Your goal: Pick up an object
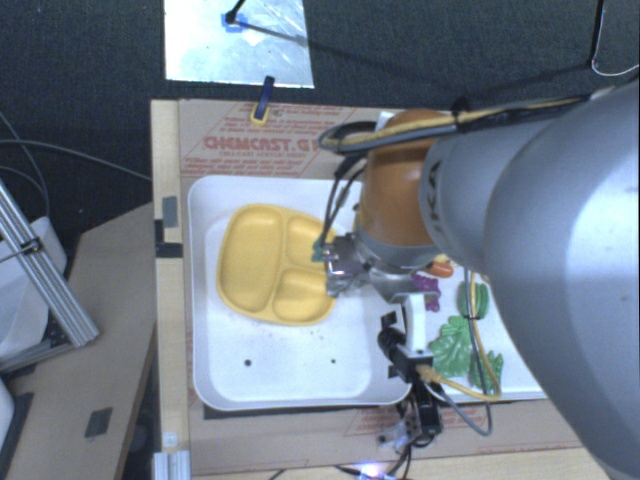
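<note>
You see dark carpet floor (90,68) behind bench. Shiny metal sheet (238,28) lies on carpet beyond bench's far edge. Aluminium frame rails (45,268) stand left of bench. Brown bench top (110,318) bare there.

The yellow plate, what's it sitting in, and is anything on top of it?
The yellow plate lies flat inside the left white bin. Its three sections look bare. The gripper covers its right edge, so anything under there is hidden.
</note>
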